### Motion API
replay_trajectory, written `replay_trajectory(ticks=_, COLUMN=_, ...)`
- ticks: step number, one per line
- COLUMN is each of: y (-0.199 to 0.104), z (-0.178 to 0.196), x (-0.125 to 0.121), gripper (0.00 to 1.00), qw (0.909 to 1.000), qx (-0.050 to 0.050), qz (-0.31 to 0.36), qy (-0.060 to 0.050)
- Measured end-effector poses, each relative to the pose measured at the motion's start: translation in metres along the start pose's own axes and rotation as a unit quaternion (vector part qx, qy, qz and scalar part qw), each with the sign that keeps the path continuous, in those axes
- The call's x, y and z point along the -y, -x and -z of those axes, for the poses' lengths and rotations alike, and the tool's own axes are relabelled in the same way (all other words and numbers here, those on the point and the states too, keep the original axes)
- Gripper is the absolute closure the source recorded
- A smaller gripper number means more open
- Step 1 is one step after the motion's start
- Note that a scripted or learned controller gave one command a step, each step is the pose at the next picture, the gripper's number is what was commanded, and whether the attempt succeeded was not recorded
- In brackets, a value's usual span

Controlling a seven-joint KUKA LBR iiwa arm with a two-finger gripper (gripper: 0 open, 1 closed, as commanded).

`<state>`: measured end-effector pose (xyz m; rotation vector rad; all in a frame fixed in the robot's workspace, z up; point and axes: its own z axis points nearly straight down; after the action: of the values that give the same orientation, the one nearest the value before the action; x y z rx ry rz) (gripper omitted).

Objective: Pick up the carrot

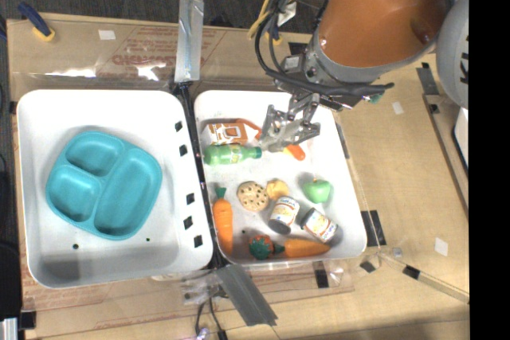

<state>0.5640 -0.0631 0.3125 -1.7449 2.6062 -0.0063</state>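
Carrot [223, 225] lies by the right bin's [347, 171] left wall, well apart from your gripper [288, 128]. You cannot tell its spread; it hovers over a small orange piece [297, 152], risking the wrong grab.

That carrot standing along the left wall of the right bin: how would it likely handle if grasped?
The carrot looks like a smooth, rigid toy, so probably stiff and light. Its tapered, rounded body may slip from the jaws or roll. It lies against the bin wall, which likely limits access.
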Motion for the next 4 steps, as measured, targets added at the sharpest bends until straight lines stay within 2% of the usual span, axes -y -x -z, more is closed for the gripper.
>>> replay_trajectory(ticks=1, y=0.012, z=-0.054, x=0.05, gripper=1.0, qw=0.9857, qx=0.001, qz=0.169, qy=0.004)
replay_trajectory(ticks=2, y=-0.011, z=-0.089, x=0.104, gripper=1.0, qw=0.9502, qx=0.002, qz=0.312, qy=0.004)
replay_trajectory(ticks=3, y=-0.017, z=-0.121, x=0.102, gripper=1.0, qw=0.896, qx=0.002, qz=0.444, qy=0.006)
replay_trajectory(ticks=4, y=-0.017, z=-0.11, x=0.107, gripper=1.0, qw=0.8507, qx=0.003, qz=0.526, qy=0.004)
